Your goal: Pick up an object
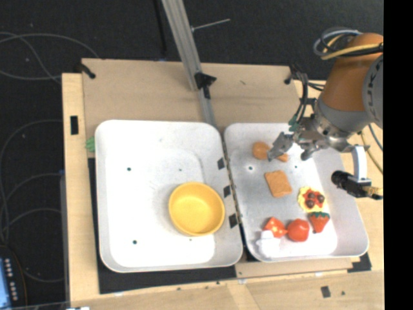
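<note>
Step in hand: you are at the approach, I judge; nothing is lifted yet.
Gripper: the gripper (292,148) hangs over the upper part of the right bin (248,173), right of centre in the frame, under the grey and orange arm (345,89).
Jaws: they stand apart, two dark fingers with bare bin floor between them, and no thing is between.
Nearest candidate: the small orange roll (261,150), round and smooth, lies just beside the left finger (touching or not, I cannot tell).
Other candidates: the tan cracker (279,183), flat and square with a rough face, lies below the gripper in the middle of the bin; the red tomato (298,230), round and shiny, and the strawberry (319,221) sit near the lower edge.
Left bin: the yellow bowl (196,208), smooth plastic, round with a thin rim, rests in the lower right part of the left bin (129,147).
Next move: you need, I think, to shift the jaws a little left over the roll, then go down and close; the round shape may slip out.
</note>
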